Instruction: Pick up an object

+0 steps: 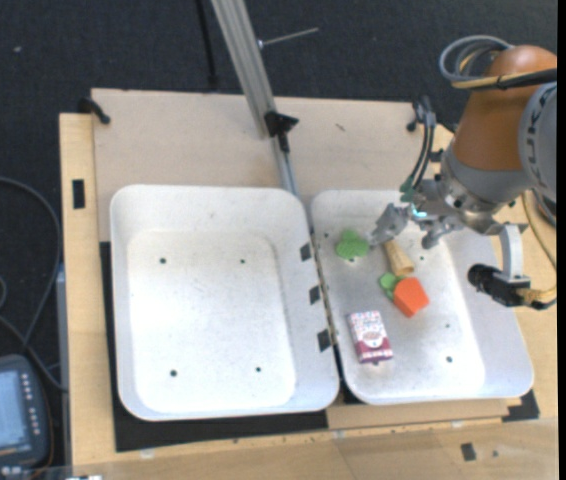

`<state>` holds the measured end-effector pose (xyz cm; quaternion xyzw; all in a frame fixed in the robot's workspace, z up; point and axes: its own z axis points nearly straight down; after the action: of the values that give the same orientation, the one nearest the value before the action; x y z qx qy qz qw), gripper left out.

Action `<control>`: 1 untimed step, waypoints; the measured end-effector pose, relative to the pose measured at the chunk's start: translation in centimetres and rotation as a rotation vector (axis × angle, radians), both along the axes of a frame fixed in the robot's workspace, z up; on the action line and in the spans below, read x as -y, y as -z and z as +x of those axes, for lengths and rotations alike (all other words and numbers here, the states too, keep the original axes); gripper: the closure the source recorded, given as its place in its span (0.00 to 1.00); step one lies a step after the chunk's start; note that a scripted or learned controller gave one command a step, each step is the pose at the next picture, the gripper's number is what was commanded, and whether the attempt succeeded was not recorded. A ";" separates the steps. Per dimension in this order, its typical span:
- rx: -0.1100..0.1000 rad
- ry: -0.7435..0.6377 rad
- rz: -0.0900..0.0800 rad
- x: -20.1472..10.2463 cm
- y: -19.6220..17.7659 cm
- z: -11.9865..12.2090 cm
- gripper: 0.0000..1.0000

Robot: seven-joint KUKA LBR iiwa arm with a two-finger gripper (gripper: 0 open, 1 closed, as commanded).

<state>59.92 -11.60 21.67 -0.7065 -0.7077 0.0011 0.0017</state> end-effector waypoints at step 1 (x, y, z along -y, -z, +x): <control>0.005 0.001 -0.001 0.0 -0.3 0.1 0.00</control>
<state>60.01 -11.61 21.96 -0.7068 -0.7074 -0.0006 -0.0004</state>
